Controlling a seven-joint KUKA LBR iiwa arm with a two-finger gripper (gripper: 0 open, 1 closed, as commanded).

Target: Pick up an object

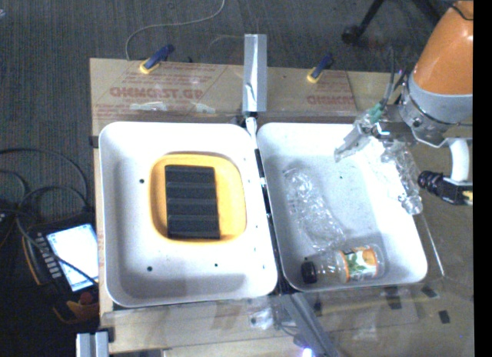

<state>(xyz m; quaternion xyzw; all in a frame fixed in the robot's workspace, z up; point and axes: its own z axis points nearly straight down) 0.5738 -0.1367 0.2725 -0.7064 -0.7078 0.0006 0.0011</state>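
Hanging over the right bin's [400, 267] upper right part, the gripper [378, 159] had its two fingers spread wide apart with nothing between them. Below it a clear crumpled plastic bottle [310, 205] lay mid-bin, and a small juice bottle [344, 265] lay at the front wall. A yellow-rimmed black sponge [192, 201] sat in the left bin [123, 194]

Right bin's [270, 194] centre open; bottles [344, 265] crowd front
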